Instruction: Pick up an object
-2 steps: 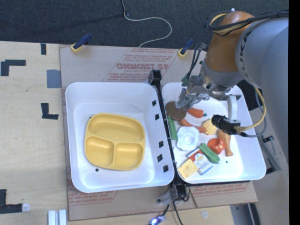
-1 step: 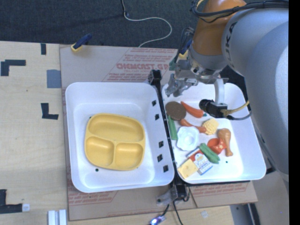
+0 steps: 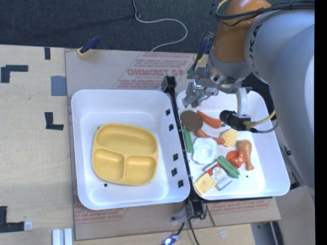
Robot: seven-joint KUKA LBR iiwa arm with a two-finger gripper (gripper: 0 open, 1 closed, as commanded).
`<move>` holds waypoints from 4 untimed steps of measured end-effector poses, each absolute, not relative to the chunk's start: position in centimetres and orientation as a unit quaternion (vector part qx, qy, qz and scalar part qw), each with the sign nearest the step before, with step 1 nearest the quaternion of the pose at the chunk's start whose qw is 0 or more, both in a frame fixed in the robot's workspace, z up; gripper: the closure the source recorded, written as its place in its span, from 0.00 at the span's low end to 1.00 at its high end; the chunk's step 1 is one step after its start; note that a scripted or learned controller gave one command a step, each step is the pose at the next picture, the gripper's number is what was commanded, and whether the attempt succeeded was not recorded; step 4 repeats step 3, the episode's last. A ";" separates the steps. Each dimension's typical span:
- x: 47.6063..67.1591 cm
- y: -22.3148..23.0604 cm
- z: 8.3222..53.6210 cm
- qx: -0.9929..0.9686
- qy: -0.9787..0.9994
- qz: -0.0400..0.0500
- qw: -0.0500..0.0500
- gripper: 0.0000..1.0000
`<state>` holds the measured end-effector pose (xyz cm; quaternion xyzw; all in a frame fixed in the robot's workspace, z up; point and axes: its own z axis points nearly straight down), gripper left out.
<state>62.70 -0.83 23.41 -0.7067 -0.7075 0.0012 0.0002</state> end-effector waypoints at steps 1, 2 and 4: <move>62.0 -0.2 22.1 -0.707 -0.707 0.002 0.001 1.00; 62.2 -0.4 21.6 -0.707 -0.707 0.001 0.000 1.00; 62.6 -1.4 21.5 -0.707 -0.707 0.001 0.000 1.00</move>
